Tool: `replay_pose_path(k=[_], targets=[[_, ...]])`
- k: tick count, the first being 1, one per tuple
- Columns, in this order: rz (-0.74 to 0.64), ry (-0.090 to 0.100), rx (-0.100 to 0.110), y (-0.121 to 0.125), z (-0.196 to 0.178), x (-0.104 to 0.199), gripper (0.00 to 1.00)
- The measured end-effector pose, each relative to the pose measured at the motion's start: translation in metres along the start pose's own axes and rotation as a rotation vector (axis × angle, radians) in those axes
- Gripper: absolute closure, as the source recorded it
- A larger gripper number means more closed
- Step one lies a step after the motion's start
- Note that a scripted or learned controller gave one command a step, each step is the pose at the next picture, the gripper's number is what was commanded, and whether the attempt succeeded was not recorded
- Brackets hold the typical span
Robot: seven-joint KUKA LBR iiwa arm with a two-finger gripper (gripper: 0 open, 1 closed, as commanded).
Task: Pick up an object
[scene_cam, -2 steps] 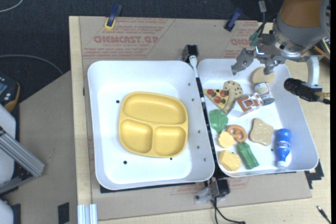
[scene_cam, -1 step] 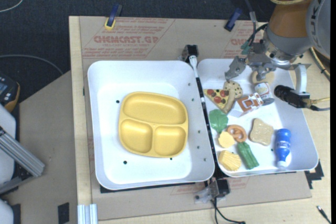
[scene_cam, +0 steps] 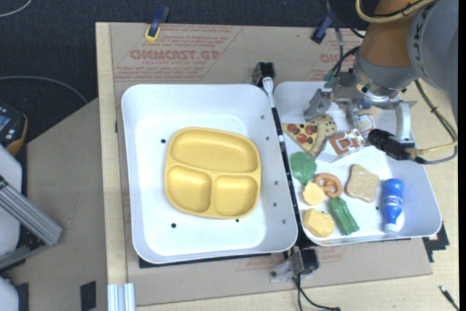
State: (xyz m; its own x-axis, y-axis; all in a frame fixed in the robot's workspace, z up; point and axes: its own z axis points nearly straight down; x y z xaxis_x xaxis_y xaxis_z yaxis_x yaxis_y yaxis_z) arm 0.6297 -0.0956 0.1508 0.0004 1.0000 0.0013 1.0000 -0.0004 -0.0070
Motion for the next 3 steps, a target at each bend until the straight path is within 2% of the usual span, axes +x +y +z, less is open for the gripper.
replay_pose_path(k=[1, 2, 3], targets=[[0.000, 0.000, 0.000, -0.002, 0.044, -0.004, 0.00], [0.000, 0.000, -0.010, 0.000, 0.062, -0.005, 0.00], [0.001, -0.004, -0.020, 0.003, 0.048, -0.005, 1.00]])
